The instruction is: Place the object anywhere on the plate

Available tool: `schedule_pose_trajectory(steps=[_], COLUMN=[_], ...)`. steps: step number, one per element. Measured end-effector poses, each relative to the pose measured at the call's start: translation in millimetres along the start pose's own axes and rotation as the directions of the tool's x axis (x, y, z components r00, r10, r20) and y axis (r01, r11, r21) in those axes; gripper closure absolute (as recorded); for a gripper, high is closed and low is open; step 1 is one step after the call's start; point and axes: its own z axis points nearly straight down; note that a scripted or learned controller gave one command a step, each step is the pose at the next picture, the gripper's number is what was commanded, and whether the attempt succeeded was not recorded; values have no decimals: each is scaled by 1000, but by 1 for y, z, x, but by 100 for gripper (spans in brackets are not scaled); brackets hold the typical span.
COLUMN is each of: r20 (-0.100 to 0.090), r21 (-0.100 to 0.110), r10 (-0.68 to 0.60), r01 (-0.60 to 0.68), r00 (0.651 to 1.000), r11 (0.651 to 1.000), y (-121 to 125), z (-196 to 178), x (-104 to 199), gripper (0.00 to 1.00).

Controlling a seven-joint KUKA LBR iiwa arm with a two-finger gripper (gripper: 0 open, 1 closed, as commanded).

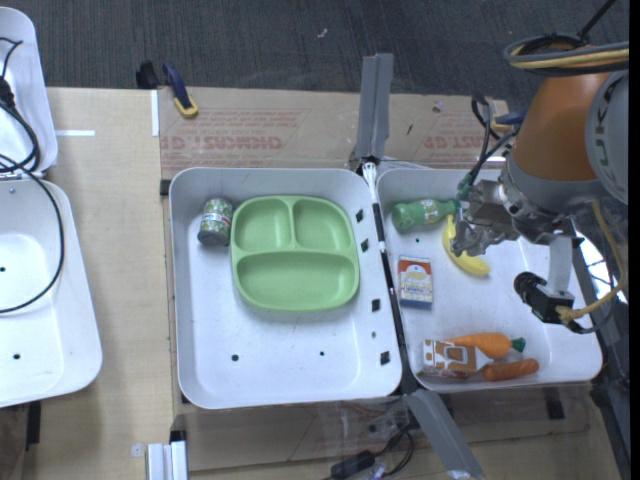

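A green three-compartment plate [295, 252] lies in the left bin [280, 368], with nothing on it. My gripper [470, 234] is down in the right bin [570, 363], right over a yellow banana [468, 260] whose lower end sticks out beneath it. A green bottle [422, 213] lies just left of the gripper. The wrist hides the fingertips.
A small can [214, 220] stands in the left bin beside the plate's left edge. The right bin also holds a small card box [415, 281], a carton [448, 358] and two carrots [482, 345] along the front. A metal divider post [375, 108] rises between the bins.
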Motion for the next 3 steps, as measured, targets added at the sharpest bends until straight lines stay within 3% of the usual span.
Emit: schedule_pose_trajectory(steps=[1, 3], r20=[0, 0], r21=[-3, -4], r10=[30, 62], r01=[-30, -62], r00=[1000, 998], r11=[1000, 998], y=[80, 84], z=[-26, -48], x=[28, 41], gripper=[100, 100])
